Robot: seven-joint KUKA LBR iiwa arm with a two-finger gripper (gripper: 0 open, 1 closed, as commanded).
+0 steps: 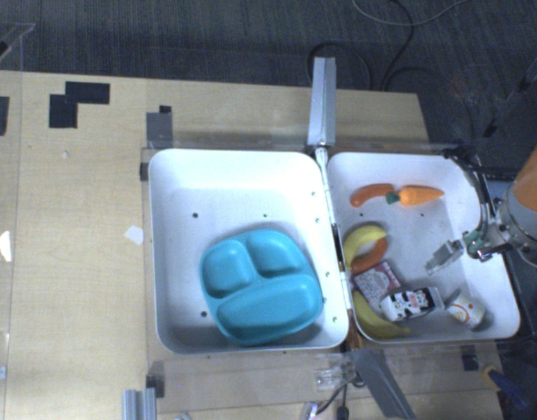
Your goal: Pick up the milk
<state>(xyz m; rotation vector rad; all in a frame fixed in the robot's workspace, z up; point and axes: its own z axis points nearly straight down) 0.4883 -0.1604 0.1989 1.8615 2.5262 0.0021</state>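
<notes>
The milk is a small carton with black and white cow patches. It lies on its side near the front of the right bin, resting partly on a yellow banana. My gripper hangs over the right side of that bin, up and to the right of the milk and apart from it. The grey arm with its orange band comes in from the right edge.
Also in the right bin are two carrots at the back, a second banana with an orange piece, a maroon packet touching the milk, and a small white cup. A blue divided plate lies in the left bin.
</notes>
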